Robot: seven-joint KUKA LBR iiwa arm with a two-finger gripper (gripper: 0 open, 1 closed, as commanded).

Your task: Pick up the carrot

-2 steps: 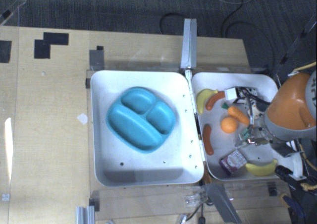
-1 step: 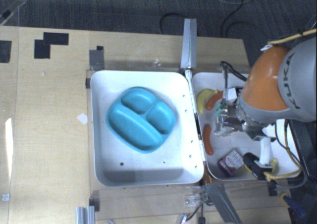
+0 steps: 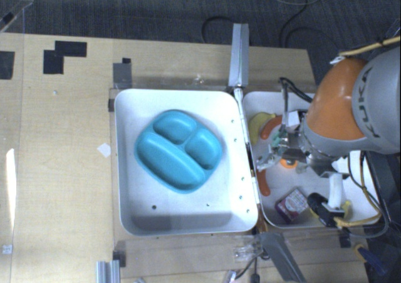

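We see two white bins side by side on the bench. The left bin carries a blue divided plate, sitting near its middle. Over the right bin, the gripper hangs low near the left wall, close to an orange piece. A purple packet lies near the front edge; a yellow item sits toward the back left corner.

On your worktop two bins sit side by side. The left bin holds a divided plate. In the right bin, the claw hangs among small items.
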